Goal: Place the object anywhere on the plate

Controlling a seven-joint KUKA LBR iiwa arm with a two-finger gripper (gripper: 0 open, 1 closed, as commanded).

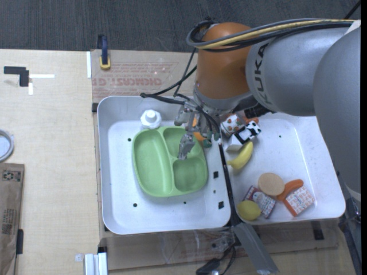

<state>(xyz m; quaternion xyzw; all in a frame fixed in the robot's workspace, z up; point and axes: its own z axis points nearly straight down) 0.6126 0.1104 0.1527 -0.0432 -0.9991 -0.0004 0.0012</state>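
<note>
Big grey KUKA arm w/ orange band [229, 50] in from right, cut off at right edge, covering much of upper right bin; white letters "KU" readable sideways on grey link, rest hidden. Black & yellow cables looped over orange band.

Light wood surface [46, 153] at left, bearing black L-shaped mark top left, part of a round metal ring cut off at left edge, brown paper packet w/ recycling-type print, partly cut off. Brown cardboard sheet [137, 76] behind bins, red print on it upside down, hard to read.

Left shallow white bin [117, 211] holding green three-compartment plastic plate [155, 165]; small white round cap-like piece [151, 118] just beyond plate's far rim, apart from it.

Right shallow white bin [298, 211], far part hidden by arm. In it: yellow banana [242, 155] near dividing wall; black & white cow-patterned toy [246, 132] beside red-white spotted item, both partly hidden under wrist; tan round disc [270, 183]; orange carrot-like piece [293, 185]; small packet w/ red & white label [298, 200], print too small to read; yellow lemon [249, 210] touching a second small printed packet.

Hand [186, 148] over plate's far right part, metal fingers pointing down to ridge between compartments. Open or closed: can't tell, fingers overlapping in view. Small orange object [198, 135] seen at hand, above plate's upper right compartment; held or just lying there: can't tell.
</note>
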